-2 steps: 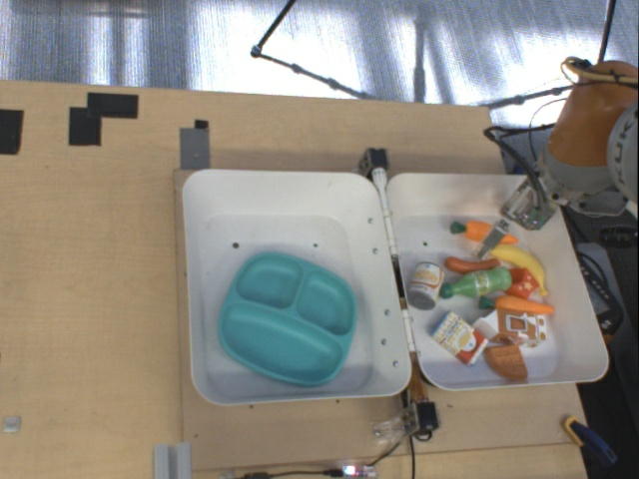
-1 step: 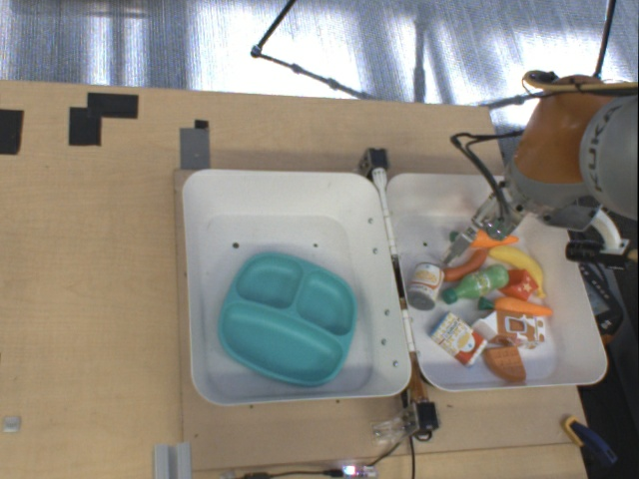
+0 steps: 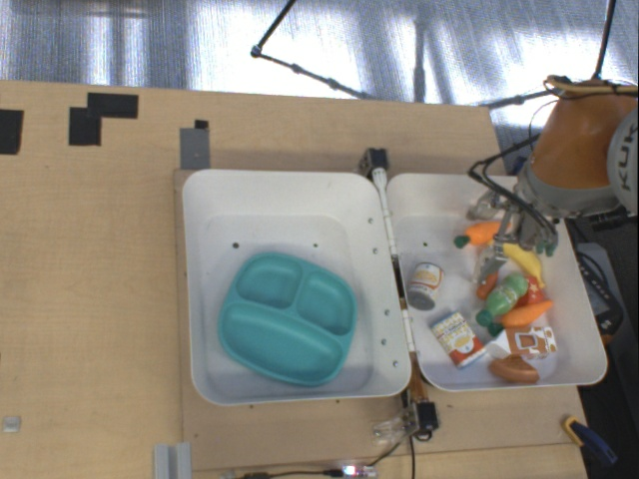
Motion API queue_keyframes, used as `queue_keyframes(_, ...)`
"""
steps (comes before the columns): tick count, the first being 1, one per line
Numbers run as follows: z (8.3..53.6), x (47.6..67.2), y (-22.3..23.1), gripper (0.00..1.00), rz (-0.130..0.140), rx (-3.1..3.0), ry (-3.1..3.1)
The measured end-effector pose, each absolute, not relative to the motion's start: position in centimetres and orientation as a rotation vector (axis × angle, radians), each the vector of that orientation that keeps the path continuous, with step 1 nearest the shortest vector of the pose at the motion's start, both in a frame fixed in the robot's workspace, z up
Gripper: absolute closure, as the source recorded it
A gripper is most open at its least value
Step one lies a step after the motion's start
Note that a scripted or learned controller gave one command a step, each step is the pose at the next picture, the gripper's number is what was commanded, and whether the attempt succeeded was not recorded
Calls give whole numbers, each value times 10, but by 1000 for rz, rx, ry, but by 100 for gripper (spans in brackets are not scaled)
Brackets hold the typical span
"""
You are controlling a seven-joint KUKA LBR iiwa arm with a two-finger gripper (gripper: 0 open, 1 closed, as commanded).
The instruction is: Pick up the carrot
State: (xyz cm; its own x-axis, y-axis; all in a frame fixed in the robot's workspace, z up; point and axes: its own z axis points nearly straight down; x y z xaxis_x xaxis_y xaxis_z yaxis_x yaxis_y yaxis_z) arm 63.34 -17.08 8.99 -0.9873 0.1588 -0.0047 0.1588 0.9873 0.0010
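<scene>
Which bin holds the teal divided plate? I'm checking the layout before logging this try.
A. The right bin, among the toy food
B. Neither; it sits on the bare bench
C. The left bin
C: the teal divided plate lies flat in the left bin, apart from the toy food, which is piled in the right bin where the gripper reaches in.

This looks like a robotics lab rather than a home: a plain tan worktop [image 3: 90, 297] carries two white bins [image 3: 290, 193], toy food [image 3: 504, 297] and a teal tray [image 3: 288, 317], with black marker squares [image 3: 100, 116], loose cables [image 3: 399, 432] and probably corrugated metal [image 3: 150, 28] behind.
</scene>
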Motion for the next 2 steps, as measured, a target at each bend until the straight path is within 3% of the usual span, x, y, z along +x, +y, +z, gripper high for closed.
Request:
queue_keyframes(1, 87, 641, -118, 0, 1, 57, 3135)
queue_keyframes(2, 113, 582, -177, 0, 1, -845, 3022)
